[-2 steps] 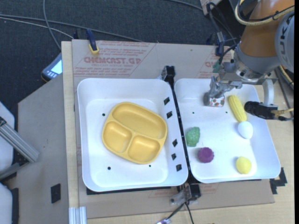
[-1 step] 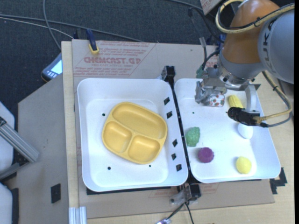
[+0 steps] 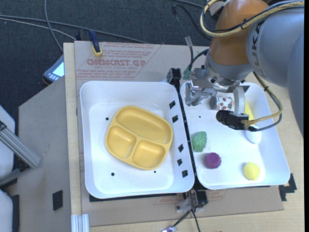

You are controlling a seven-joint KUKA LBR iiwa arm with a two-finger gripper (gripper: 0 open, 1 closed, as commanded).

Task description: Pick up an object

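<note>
Gripper (image 3: 214,94) of mine hangs low over the far part of the right bin (image 3: 270,180); I cannot tell how it is set. Near it lie a green ball (image 3: 199,140), a purple ball (image 3: 212,160) and a yellow ball (image 3: 251,170), well apart. I should pick one, center over it, go straight down.

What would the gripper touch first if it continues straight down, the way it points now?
Probably the bare white floor of the right bin. The gripper points down near that bin's back end; the green object lies nearer the camera. Depth is unclear.
</note>
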